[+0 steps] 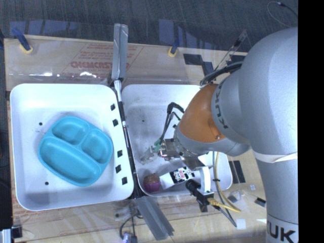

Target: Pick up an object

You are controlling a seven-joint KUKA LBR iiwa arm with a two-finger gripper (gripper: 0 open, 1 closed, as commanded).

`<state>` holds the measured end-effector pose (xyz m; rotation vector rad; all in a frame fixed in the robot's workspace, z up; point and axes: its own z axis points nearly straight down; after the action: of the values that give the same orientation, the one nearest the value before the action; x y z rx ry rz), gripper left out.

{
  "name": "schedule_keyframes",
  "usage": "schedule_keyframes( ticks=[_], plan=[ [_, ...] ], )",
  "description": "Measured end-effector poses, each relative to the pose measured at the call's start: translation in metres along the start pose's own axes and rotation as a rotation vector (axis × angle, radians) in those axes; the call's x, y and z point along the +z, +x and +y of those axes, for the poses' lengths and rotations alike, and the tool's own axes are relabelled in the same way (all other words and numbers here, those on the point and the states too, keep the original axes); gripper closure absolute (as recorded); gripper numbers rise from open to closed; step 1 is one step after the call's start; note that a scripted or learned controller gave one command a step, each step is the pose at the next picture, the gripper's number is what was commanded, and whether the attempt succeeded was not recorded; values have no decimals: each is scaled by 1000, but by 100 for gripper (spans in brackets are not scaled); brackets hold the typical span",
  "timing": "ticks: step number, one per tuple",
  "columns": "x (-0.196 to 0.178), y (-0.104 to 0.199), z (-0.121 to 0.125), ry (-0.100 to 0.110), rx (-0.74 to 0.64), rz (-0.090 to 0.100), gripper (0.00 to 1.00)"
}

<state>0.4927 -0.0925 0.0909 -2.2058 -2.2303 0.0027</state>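
My gripper (151,154) is low inside the right bin (136,105), near its left wall, with the arm's orange band just behind it. A dark purple round object (152,183) lies at the bin's front edge, a short way in front of the gripper and apart from it. A small black-and-white object (180,175) rests to the right of the purple one, partly under the wrist. The arm hides most of the bin's right half.
The left bin (20,135) holds a light blue divided plate (76,151). A grey divider bar (119,54) runs between the bins at the back. Cables (223,204) trail by the right bin's front corner.
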Motion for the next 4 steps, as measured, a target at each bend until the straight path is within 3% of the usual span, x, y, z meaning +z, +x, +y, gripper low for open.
schedule_keyframes(
  ticks=[1,2,3,4],
  plan=[
    [0,4,-15,0,1,0,0],
    [-9,4,-15,1,-2,1,100],
    [-211,4,54,-3,3,-2,100],
    [-142,-70,133,-1,5,-2,100]
  ],
)
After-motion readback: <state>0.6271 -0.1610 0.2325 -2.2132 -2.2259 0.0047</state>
